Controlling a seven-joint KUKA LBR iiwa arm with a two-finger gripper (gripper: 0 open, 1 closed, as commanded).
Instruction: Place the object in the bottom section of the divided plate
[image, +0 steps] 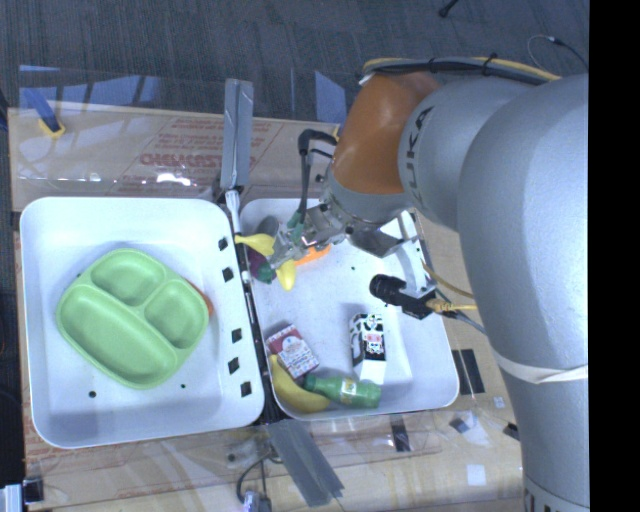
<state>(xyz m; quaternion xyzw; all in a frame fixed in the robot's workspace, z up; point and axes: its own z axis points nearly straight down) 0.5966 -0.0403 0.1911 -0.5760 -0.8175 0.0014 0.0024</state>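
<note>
The green divided plate (72, 322) lies in the left bin (60, 410), with two small sections at its upper right and one large section toward the lower left. My gripper (298, 238) is low in the far left corner of the right bin (430, 370), right over a cluster of small toys: a yellow piece (262, 244), an orange piece (316, 254) and a dark purple piece (265, 270). The gripper's body hides whether anything is held.
Along the right bin's near side lie a red box (296, 352), a white cow-print carton (370, 345), a green bottle (345, 388) and a yellow banana (292, 395). A red sliver (206, 297) peeks out at the plate's right rim. The arm covers the right bin's far right.
</note>
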